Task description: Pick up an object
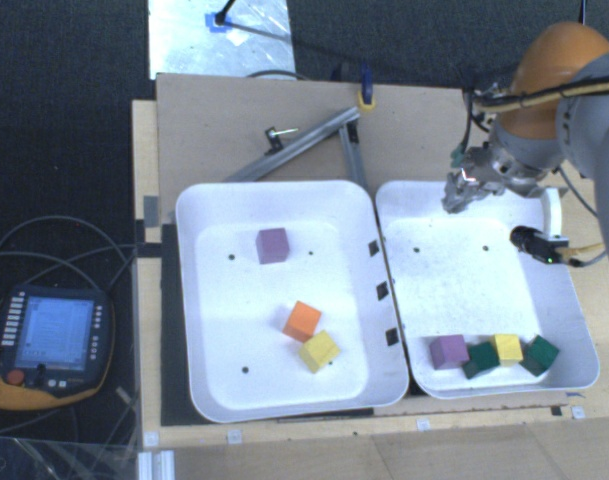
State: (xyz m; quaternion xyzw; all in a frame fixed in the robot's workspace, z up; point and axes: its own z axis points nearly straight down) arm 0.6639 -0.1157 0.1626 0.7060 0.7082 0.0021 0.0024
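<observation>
Arm entered from 3 o'clock; gripper [462, 196] hung over the far rim of the right bin [484, 268], at about 12 o'clock of that bin. From the slanted overhead view it could not be told how wide the gripper stood, and nothing was seen in its grasp. The step in hand looked like the approach: no block taken yet, the tool well apart from every candidate. In the right bin, four blocks sat in a tight row along the near edge, toward 6 o'clock: purple block [448, 350], dark green block [479, 359], small yellow block [508, 347] and second green block [540, 353], each touching or just beside its neighbour. In the left bin [214, 268], a lone purple cube [272, 245] lay toward 12 o'clock, with an orange block [303, 320] and a yellow block [320, 351] touching at a corner toward 5 o'clock. Judged from this, the nearest pick lay in the right bin, straight toward 6 o'clock from the gripper. The next move would call for travel across the bin floor, then a descent. The crowded row left little room beside any block, and the bin wall stood close behind. An end block, purple or the second green, probably offered the freest side. The lone purple cube stood clear on all sides, though farther off at 9 o'clock.
</observation>
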